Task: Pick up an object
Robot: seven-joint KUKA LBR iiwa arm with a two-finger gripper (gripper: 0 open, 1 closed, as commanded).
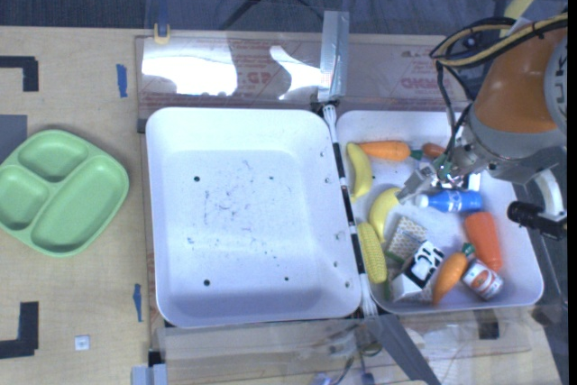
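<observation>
The right bin [527, 270] holds several toy items: a carrot [386, 151] at the back, a banana [359, 169], a second yellow fruit [384, 210], a corn cob [372, 251], a blue bottle [455, 202], a large orange carrot [484, 237], a small carrot [448, 276], a can [482, 280] and a black-and-white box [422, 266]. My gripper [431, 178] hangs low in this bin, just above and left of the blue bottle. It looks open, with nothing seen between its fingers. The arm hides the bin's back right corner.
The left bin [243, 212] stands beside the right one, sharing a middle rim [347, 221]. A green divided plate [59, 191] lies on the bench at far left. A clear panel [234, 68] stands behind the bins.
</observation>
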